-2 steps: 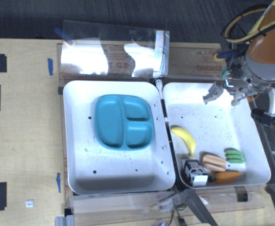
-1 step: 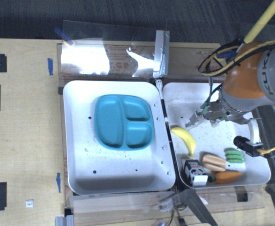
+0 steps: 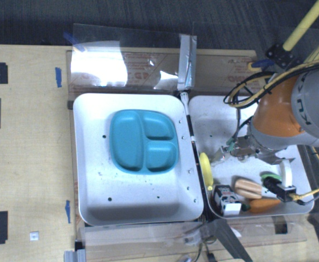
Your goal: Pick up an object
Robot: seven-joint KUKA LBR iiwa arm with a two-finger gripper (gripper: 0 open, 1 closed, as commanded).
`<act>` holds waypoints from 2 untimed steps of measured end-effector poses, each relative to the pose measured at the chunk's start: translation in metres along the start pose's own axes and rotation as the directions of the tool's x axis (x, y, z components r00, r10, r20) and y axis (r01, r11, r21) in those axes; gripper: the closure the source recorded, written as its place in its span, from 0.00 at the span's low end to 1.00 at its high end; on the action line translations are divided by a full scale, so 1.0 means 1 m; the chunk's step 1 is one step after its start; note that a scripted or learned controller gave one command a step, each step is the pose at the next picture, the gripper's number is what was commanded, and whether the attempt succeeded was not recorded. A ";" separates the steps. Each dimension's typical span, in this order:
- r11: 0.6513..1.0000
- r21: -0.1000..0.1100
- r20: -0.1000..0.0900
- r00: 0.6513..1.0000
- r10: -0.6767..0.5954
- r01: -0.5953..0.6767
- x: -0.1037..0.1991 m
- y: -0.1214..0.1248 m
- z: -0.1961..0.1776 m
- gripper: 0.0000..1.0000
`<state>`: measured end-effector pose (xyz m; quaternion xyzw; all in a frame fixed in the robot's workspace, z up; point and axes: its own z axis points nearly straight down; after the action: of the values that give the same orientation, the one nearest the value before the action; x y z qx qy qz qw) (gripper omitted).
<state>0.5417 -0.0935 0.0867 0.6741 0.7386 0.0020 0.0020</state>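
A pale wooden table (image 3: 28, 162) carries two white bins. The left bin (image 3: 94, 201) holds a blue divided plate (image 3: 144, 141). In the right bin (image 3: 208, 121), the pincer (image 3: 230, 149) hovers above a yellow banana (image 3: 206, 169), wooden peg (image 3: 249, 188) and orange carrot (image 3: 263, 204); I cannot tell its grip.

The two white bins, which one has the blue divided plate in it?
The left bin, the one farther from the arm. The blue plate lies in its middle. The right bin holds small items instead, among them a yellow piece by the shared wall.
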 end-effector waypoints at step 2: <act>0.997 0.001 0.002 0.997 0.078 -0.078 -0.019 -0.031 -0.001 0.00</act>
<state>0.5122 -0.1149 0.0875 0.7024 0.7117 0.0011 0.0024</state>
